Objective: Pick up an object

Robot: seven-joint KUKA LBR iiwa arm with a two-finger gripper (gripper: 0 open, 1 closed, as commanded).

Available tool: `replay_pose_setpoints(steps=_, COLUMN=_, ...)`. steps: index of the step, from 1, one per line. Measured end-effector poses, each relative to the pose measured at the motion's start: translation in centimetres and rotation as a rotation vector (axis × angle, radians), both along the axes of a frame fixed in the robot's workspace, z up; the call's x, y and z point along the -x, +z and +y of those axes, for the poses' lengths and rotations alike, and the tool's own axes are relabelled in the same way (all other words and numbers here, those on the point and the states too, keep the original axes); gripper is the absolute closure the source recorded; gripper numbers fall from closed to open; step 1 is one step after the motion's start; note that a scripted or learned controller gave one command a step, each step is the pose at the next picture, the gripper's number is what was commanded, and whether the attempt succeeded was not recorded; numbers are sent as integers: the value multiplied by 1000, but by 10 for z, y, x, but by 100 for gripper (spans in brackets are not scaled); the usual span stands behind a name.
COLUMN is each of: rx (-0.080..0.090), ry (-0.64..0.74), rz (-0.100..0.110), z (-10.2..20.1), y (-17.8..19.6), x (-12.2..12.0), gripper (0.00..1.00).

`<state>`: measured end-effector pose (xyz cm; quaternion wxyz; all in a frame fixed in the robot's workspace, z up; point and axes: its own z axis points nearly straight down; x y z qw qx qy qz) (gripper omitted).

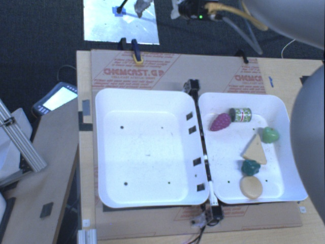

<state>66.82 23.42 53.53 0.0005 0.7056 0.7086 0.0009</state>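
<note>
Several small objects lie in the right bin: a magenta berry-shaped piece, a small can with a green label, a green ball, a tan wedge, a teal lump and a pale yellow disc. My gripper hangs at the top of the view, beyond the bins and over a shiny metal plate. It is far from every object, with nothing visibly in it. The grey arm runs along the top right and right side.
The left bin sits beside the right one, with a black clipped divider between them. Both rest on a cardboard sheet. A tablet and a metal rail lie off the bench at left.
</note>
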Motion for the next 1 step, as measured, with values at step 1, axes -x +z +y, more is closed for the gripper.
replay_pose_setpoints(steps=1, rx=-1, ry=3, rz=-3, z=0, y=12, x=0, gripper=100)
